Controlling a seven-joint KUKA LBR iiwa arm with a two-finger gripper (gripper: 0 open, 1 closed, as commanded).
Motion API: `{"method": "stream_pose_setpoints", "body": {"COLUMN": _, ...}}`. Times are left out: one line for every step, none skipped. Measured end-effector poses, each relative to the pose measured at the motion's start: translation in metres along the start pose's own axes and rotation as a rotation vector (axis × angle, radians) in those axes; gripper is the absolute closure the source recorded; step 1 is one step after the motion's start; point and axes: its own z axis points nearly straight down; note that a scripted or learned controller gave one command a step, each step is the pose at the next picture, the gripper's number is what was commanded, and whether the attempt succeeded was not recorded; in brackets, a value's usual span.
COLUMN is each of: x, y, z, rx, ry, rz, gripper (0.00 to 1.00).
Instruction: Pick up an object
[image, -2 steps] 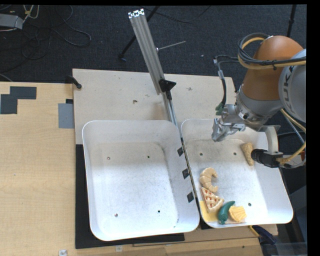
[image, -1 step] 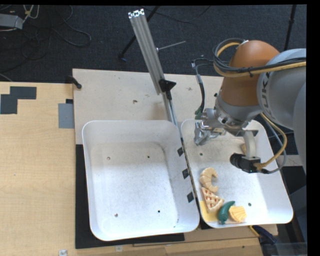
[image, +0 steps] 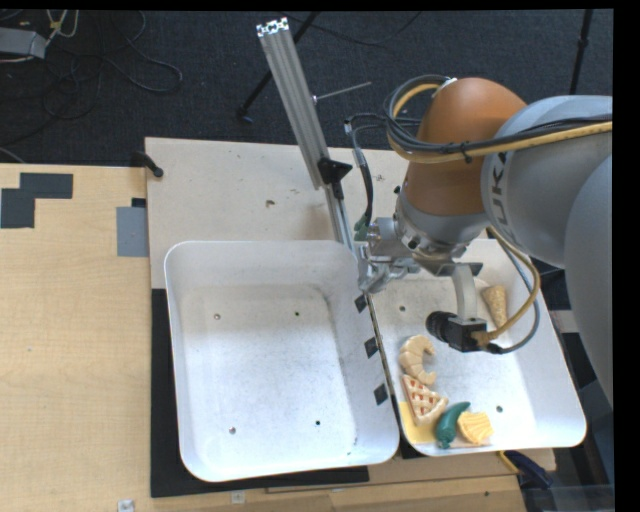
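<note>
Two white bins (image: 260, 380) on pale bench (image: 230, 190)

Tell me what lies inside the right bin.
A croissant, a waffle wedge, a green piece, a yellow piece and a pale cone. The arm covers the right bin's far part.

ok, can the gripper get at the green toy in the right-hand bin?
Probably yes: the green toy lies uncovered near the bin's front rim. The waffle wedge and yellow piece crowd it, so tight.
</note>
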Motion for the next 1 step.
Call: {"method": "stream_pose_setpoints", "body": {"x": 0.0546, "y": -0.0122, "z": -0.0056, "rx": 0.002, "ry": 0.0, "rz": -0.001, "gripper": 1.0}}
